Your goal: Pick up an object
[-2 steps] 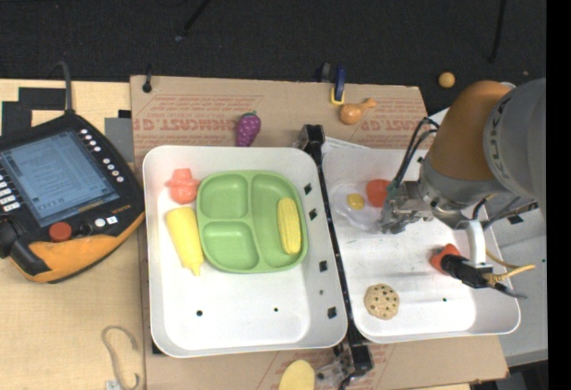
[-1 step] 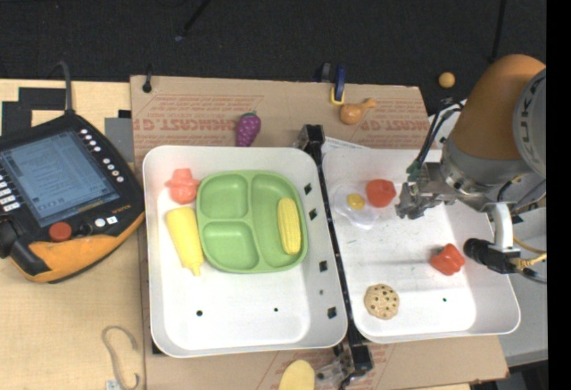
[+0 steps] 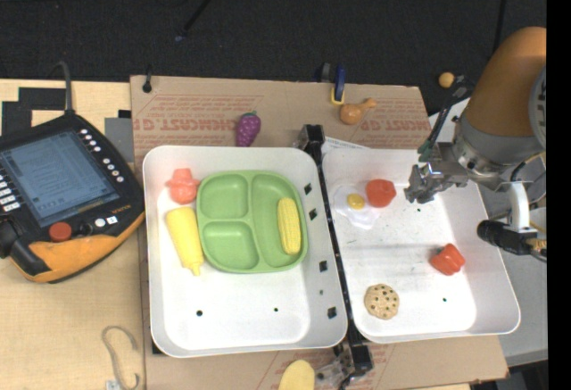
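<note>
While mirrored cardboard (image 3: 277,116) lettering stays illegible | pincer (image 3: 419,192) above right bin (image 3: 500,308), grip state: cannot tell | corn (image 3: 288,225) lies lengthwise, top-to-bottom, left of pincer

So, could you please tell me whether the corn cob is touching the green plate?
Touching. The camera view shows the corn cob lying inside the right-hand compartment of the green plate, resting on its surface.

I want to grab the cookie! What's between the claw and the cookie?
In the camera view, just bare white bin floor lies between the claw and the cookie.
</note>
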